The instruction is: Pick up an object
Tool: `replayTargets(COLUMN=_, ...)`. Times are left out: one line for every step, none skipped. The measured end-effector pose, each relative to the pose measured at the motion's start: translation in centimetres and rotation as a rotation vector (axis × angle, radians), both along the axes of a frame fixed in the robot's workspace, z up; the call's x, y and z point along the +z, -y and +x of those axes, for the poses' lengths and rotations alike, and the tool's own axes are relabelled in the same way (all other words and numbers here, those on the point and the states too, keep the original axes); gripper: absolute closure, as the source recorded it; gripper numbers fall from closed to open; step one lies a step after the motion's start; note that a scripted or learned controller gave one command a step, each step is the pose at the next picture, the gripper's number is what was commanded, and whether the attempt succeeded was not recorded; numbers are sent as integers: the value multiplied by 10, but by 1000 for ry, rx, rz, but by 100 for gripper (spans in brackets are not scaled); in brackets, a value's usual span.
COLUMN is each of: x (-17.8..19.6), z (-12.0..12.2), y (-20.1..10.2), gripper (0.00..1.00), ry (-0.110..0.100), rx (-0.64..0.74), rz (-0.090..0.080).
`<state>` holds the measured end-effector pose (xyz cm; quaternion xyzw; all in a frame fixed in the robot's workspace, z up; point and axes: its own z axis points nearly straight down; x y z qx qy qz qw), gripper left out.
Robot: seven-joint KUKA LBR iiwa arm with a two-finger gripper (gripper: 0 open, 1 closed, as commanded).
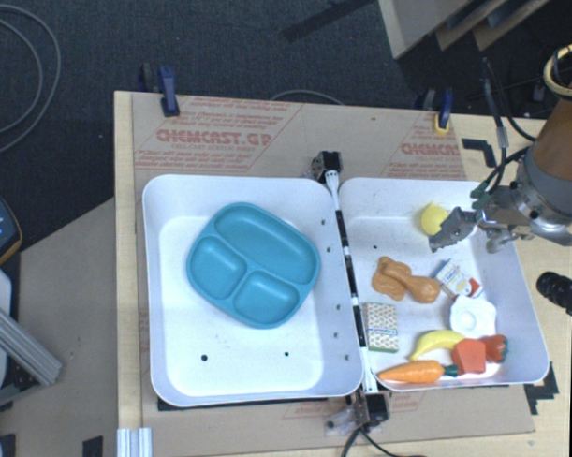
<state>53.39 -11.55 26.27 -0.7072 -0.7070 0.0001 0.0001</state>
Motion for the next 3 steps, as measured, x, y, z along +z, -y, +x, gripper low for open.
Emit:
replayTargets(x=-153, z=105, y=25, gripper=0, ry=5, rx=-1, rz=-2)
replayTargets(x=-179, z=134, y=-26, gripper=0, ry=2, rx=6, rz=2)
replayTargets(x=-167, z=134, y=-23, gripper=100, ry=6, rx=2, rz=-1)
